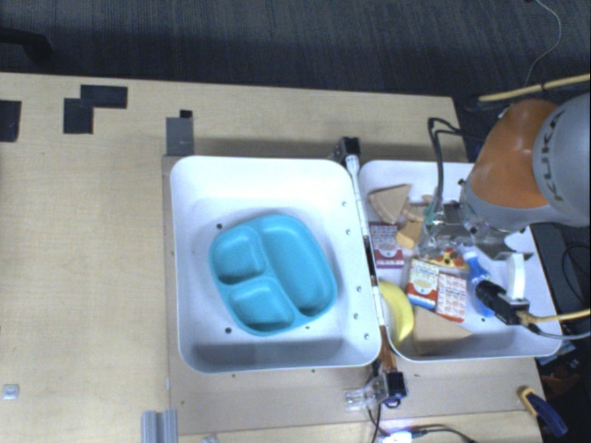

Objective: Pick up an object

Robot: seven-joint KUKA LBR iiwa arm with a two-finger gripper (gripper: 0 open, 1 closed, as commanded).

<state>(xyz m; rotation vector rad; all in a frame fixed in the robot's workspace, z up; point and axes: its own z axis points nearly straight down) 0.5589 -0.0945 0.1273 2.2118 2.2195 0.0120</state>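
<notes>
The arm [526, 164] reaches in from the right and hangs over the right bin [545, 340], where all the loose goods lie, so that is the sensible place to hunt for something to lift. Its gripper [443, 238] is lowered into the middle of the heap, just far of a red and white packet [439, 289] and close to a small printed card [383, 243]. The clutter hides its tips, so I cannot tell whether it is spread or closed, nor whether anything is caught in it.

The candidates sit crowded together: a banana [399, 310] lies against the bin's left wall at the near side, a tan wedge [390, 201] rests at the far left, and a blue item [476, 270] sits just right of the packet. Such packing likely makes a clean grip hard, since neighbours touch.

The left bin [185, 275] holds a blue divided tray [272, 275], lying flat in its middle, well apart from the gripper. Both bins stand side by side on the tabletop [83, 293]. The pick looks not yet done
</notes>
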